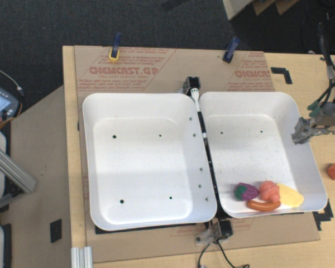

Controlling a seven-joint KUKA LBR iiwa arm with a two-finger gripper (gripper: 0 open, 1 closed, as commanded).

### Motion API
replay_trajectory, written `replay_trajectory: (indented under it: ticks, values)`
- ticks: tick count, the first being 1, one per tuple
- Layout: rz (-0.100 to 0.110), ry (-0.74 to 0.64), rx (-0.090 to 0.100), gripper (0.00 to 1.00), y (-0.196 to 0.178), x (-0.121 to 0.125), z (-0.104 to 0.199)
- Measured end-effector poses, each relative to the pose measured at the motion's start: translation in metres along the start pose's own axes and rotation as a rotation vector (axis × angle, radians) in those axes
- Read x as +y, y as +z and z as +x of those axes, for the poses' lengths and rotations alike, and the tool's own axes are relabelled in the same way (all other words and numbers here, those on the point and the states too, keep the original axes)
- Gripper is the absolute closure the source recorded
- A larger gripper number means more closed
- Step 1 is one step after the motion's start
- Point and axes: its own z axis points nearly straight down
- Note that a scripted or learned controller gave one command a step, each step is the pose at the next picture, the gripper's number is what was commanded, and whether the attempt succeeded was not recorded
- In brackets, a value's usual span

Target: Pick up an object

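**Toy food bunched in the near corner of the right bin**

All the candidates sit in one clump at the near edge of the right bin (251, 116): a purple piece (246, 191) that looks like a grape bunch, a pinkish-red lump (269, 190), a yellow piece (291, 196) and an orange sausage-shaped one (263, 205) lying across the front. They're touching or just about. My guess is light, hard plastic toys, so nothing fragile, but smooth and rounded enough to squirt out of a pinch. The purple one is on the left end with bare bin floor beside it, so I'd go for that, pinching across its narrow width.

The tool (301, 132) is at the bin's right rim, farther back, well apart from the clump. I can't tell how it's set from this angle. The left bin (139, 155) sits alongside on the table (72, 149).
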Motion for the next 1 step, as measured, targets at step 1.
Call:
replay_trajectory:
  ticks: [1]
  values:
    - [-0.012, -0.002, -0.004, 1.0, 0.0115, 0.0313, -0.0214]
